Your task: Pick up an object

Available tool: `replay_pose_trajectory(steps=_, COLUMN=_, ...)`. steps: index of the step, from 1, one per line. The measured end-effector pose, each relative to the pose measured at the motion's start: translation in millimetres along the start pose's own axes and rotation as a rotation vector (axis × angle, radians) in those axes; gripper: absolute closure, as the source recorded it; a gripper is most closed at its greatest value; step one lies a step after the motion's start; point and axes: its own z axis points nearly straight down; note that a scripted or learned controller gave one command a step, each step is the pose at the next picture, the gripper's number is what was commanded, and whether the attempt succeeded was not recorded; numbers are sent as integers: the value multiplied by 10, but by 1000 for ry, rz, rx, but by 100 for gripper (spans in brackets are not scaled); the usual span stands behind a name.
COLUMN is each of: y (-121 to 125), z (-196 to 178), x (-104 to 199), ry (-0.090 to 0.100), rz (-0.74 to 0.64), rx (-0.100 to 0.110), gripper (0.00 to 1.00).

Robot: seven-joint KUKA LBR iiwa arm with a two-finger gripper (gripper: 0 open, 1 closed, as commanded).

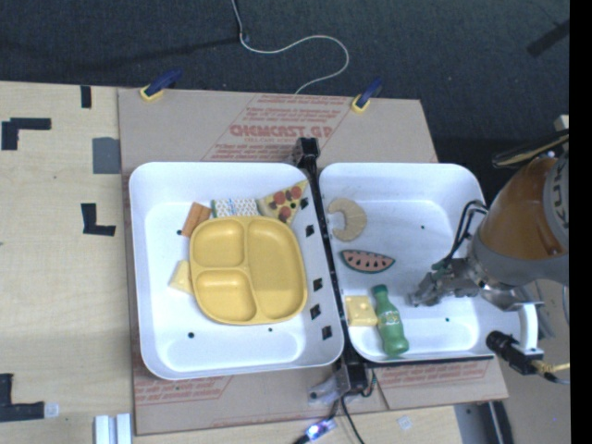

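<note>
1. Bottle (389,319): green, lying in the right bin (435,185) near its front wall, neck toward the far side, long axis running near to far with a slight tilt. A yellow block (359,312) touches its left side.
2. Gripper (431,288): low over the right bin floor, just right of the bottle and apart from it. Nothing visible in it; I cannot tell whether it is released or clenched.
3. Judgement: the bottle is the nearest pick, to the gripper's left and a little nearer the front; closing across its narrow width looks the sensible approach.
4. Melon slice (368,261): flat, farther back.
</note>
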Motion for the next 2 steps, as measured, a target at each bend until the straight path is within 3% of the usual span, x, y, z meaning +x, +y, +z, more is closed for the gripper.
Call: replay_pose_trajectory(steps=2, y=125, z=-1016, x=-37, ry=0, rz=0, rx=-3, gripper=100)
